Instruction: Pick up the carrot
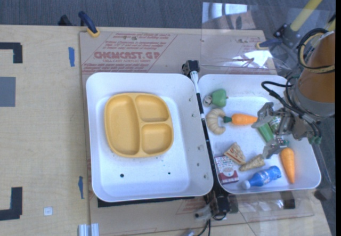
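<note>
There are two carrots in the right bin [314,173]. One small carrot [244,120] is orange with a green top at its left end; it lies flat in the middle of the bin, pointing to the right, just beside a pale croissant [216,121]. The second carrot [288,164] is bigger, plain orange, and lies near the right wall of the bin with its thin end toward the front.

The end effector [275,132] hangs over the right bin, between the two carrots. Its metal fingers [265,113] look spread apart, one near the right end of the small carrot and the other lower, just beside the top of the bigger carrot. A green object [265,130] is seen between them, but I cannot tell if the fingers really touch it. No carrot is between the fingers.

In the right bin there are also a green pepper [218,97] at the back, a slice of bread [235,153], a tan wedge piece [252,163], a small red and white carton [226,170] and a blue bottle [264,177] lying near the front wall.

The left bin [98,139] carries a yellow divided plate [139,124] with three compartments. Both bins stand on a brown cardboard sheet [133,51] on the tabletop [37,123].
</note>
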Robot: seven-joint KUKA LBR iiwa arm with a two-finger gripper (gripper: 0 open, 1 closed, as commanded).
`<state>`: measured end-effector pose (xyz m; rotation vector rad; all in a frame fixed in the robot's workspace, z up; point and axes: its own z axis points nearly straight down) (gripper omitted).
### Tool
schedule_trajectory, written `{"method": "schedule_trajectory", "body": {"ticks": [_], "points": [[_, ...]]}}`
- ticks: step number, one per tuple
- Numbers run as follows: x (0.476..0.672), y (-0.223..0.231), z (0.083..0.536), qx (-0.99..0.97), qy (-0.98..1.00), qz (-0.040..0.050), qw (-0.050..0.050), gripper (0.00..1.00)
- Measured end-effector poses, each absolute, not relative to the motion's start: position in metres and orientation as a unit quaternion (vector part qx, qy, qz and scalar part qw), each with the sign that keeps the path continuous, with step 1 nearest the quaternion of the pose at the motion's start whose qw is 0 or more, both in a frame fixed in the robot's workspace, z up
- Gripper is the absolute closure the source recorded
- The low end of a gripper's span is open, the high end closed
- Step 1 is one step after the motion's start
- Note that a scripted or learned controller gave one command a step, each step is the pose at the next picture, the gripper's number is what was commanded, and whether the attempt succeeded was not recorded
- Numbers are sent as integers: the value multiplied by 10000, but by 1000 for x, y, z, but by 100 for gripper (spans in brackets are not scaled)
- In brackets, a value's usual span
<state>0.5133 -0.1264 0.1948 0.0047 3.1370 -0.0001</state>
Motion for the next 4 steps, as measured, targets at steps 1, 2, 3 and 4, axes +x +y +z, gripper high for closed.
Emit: {"method": "schedule_trajectory", "body": {"ticks": [1,2,3,4], "points": [[573,-173,308,-1666,9860,-30,82,0],[622,-224,477,-2447,9695,-56,98,0],[668,-222,421,-4195,9077,4,38,0],[650,-220,152,-5633,8263,48,-2,0]]}}
